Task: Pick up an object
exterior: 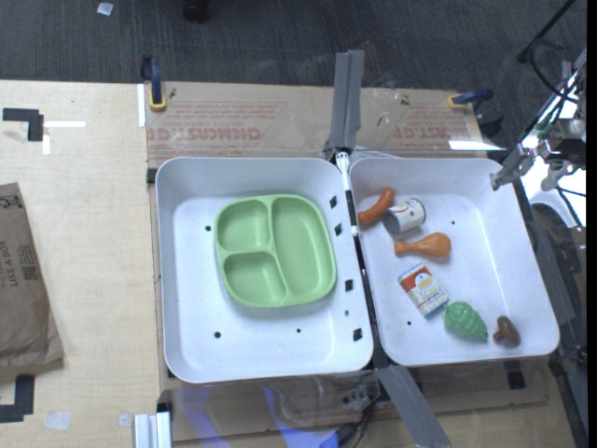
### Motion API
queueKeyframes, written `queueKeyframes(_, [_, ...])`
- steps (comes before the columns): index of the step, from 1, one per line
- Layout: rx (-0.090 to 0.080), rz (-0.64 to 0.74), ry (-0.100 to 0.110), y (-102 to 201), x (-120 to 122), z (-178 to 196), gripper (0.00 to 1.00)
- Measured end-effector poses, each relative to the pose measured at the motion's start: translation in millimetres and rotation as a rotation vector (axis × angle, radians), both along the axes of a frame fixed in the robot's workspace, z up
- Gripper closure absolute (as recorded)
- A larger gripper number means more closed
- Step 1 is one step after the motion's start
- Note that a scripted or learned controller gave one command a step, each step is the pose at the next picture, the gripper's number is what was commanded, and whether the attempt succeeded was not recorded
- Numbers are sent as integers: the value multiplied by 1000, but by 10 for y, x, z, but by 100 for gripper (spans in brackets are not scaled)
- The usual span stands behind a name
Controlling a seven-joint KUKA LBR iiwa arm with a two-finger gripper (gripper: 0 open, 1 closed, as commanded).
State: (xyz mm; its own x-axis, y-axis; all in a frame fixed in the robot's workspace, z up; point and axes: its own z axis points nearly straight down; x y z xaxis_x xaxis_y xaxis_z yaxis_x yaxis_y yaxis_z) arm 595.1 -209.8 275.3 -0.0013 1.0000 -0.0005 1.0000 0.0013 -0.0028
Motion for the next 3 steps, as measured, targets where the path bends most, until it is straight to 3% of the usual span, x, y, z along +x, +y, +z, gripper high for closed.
queueKeyframes(1, [0, 0, 0, 0, 0, 0, 0])
queueKeyframes(2, [1, 22, 0, 534, -250, -1200, 0])
queueKeyframes(3, [1, 56, 0, 1017, -968, -1843, 0])
